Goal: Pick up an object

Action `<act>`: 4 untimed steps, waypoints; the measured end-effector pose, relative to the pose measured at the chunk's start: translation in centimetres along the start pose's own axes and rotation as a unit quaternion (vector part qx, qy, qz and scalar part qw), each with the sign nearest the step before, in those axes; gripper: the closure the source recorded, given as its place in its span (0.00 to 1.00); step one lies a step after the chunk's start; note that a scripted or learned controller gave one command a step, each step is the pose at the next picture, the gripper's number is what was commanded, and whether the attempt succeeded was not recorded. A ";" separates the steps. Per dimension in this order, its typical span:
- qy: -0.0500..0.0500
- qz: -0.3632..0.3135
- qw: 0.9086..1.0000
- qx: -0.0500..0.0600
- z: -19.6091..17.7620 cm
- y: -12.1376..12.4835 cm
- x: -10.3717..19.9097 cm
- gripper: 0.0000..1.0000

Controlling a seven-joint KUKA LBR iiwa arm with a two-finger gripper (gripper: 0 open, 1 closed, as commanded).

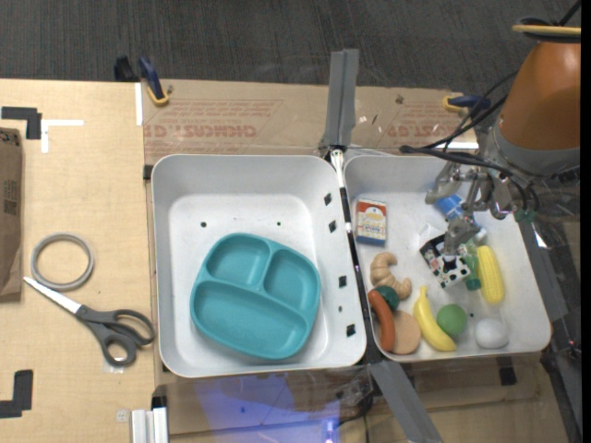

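The right bin [517,212] holds several small toys. Among them are a black-and-white cow-patterned piece [445,266], a yellow corn cob [489,275], a banana [429,319], a green ball [452,319], a white egg [491,332], an orange carrot [381,310], a tan curled piece [383,268] and a small orange-and-white carton [371,221]. My gripper [457,245] hangs low in this bin, directly over the cow-patterned piece and just left of the corn. A blue item [449,206] shows beside the wrist; I cannot tell what it is.
The left bin [185,192] holds a teal divided plate [256,293]. On the bench to the left lie scissors [92,319] and a tape ring [62,259]. The arm's orange band [549,90] and cables fill the upper right.
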State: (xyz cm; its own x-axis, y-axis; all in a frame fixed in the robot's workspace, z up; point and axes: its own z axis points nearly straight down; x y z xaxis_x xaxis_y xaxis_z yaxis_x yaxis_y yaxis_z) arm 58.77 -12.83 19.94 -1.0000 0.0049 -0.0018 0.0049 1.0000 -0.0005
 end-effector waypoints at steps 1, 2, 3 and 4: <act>-0.002 0.014 1.000 0.000 9.5 -2.8 2.8 0.00; -0.003 -0.014 1.000 0.001 10.4 -9.2 3.2 0.00; -0.002 -0.067 0.998 -0.001 10.6 -3.2 -0.3 0.00; 0.009 -0.151 0.988 -0.013 10.9 -8.2 -6.2 0.00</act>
State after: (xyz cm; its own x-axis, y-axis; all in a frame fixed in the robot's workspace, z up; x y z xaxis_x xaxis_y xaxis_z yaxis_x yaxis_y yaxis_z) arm 64.96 -21.05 9.08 -0.9559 -0.2933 0.0133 -0.2929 0.9558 0.0266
